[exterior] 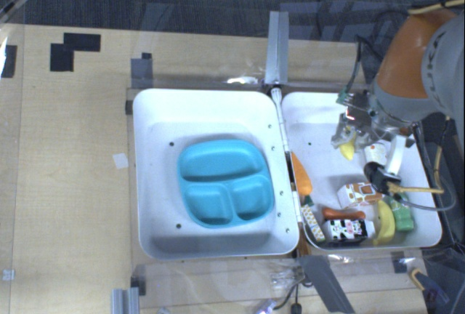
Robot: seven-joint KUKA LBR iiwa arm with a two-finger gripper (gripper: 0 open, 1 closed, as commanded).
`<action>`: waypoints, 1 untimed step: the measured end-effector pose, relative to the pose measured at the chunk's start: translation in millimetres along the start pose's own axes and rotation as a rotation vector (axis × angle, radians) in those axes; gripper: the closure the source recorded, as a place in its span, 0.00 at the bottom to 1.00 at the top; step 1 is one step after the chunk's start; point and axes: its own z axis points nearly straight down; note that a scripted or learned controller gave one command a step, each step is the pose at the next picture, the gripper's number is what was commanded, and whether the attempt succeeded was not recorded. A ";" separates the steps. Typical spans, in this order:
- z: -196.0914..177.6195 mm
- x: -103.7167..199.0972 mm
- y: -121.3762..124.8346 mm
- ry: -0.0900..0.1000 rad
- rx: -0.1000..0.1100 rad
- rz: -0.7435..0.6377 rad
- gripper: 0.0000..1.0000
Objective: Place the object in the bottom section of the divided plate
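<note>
A blue divided plate (221,182) lies in the left white bin (156,160), with one long section on its far side and two smaller ones on its near side. Nothing lies in the plate. My gripper (349,138) hangs over the far part of the right bin (316,116), well to the right of the plate. A small yellow object (347,152) sits right at the gripper's tip; whether it is gripped or just lies below is unclear.
The right bin's near end holds an orange carrot (301,179) by the divider, a small carton (357,195), a banana (383,222), a green item (404,219), a black-and-white box (347,231) and a red piece (341,214). A metal post (277,51) stands between the bins.
</note>
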 end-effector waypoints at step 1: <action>8.5 56.6 -23.9 0.001 0.001 -0.066 1.00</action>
